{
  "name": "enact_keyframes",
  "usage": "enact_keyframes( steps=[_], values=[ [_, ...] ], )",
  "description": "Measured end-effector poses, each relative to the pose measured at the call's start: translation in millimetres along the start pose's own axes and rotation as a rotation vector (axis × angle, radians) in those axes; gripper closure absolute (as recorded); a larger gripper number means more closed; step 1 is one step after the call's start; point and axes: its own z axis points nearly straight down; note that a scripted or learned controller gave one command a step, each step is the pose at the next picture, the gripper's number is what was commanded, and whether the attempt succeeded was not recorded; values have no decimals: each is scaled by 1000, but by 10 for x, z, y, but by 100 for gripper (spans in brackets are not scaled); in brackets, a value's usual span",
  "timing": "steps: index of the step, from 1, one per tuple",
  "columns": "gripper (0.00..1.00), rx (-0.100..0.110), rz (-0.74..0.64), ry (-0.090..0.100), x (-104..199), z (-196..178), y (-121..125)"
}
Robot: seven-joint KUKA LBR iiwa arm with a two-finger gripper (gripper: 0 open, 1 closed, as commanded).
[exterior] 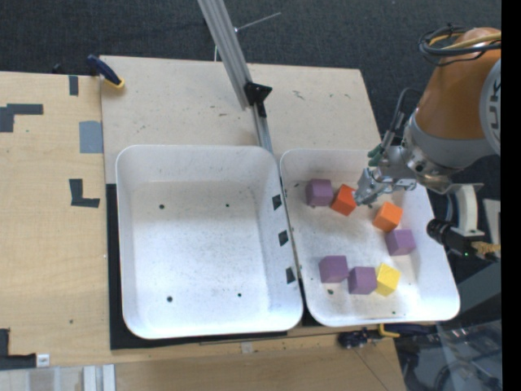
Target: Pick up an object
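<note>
In the right bin [423,300], the nearest block — an orange cube [344,199] beside a purple cube [319,192] — lies just left of the gripper [370,187], touching or nearly so, though whether the jaws stand wide or narrow I cannot tell.

right bin [431,296]: four purple cubes [320,192] [400,241] [333,269] [361,280], two orange cubes [343,199] [388,216], one yellow cube [388,278]. gripper [368,191] sat low, just beside the left orange cube. left bin [130,218] stood alongside, rims touching.
</note>
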Motion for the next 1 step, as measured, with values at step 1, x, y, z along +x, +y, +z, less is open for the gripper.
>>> enact_keyframes(
  steps=[1],
  values=[
    [100, 0, 0, 1, 513, -19, 206]
  ],
)
